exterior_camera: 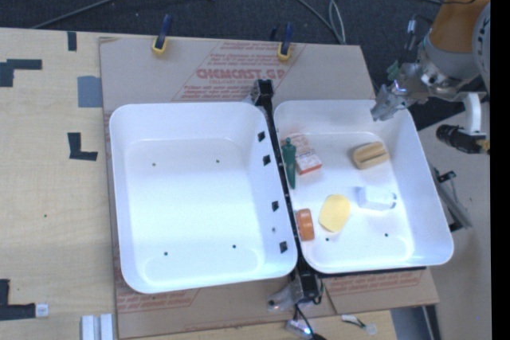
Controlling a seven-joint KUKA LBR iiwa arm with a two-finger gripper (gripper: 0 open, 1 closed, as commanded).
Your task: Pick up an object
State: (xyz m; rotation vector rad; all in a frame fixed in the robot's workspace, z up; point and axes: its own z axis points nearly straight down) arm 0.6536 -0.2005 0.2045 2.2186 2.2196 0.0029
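fingers: cannot tell how far apart; too small and blurred at the tip of the grey two-finger gripper (386,104)
grip: nothing visible between the fingertips
gripper position: over the far right corner rim of the right shallow white plastic bin (422,163), apart from all objects
arm: grey KUKA arm with orange band (460,20), cut off by the top right edge
tan rounded sponge-like block (369,155): nearest the gripper, lying flat on the right bin's floor, far half
clear plastic piece (375,198): just in front of the tan block, hard to make out against white
yellow soft oval object (335,212): near the bin's middle, close to the clear piece
small orange-and-white box (304,154): by the left wall, with a green stick-like item (288,168) beside it
small orange block (304,224): by the left wall, near corner
left shallow white plastic bin (127,171): beside the right one, black clips on the shared edge
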